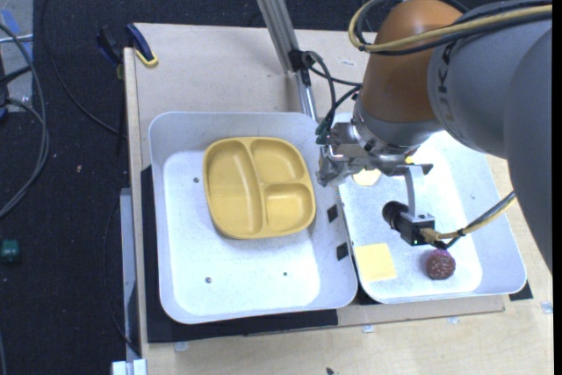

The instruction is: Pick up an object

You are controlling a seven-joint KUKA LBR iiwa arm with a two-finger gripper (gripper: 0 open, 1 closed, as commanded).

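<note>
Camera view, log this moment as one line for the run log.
arm: over right bin | gripper: low, near bins' divide | right bin: yellow square, dark red ball | left bin: yellow divided plate

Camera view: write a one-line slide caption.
Grey KUKA arm over right white bin holding yellow square and dark red ball; yellow divided plate in left bin.

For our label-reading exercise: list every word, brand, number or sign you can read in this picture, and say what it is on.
None can be read.
Yellow tray: plain, no text.
Yellow square and dark red ball: no marks.
White bins: only small dark dots, no letters.
Arm: no legible label at this sharpness.
</note>
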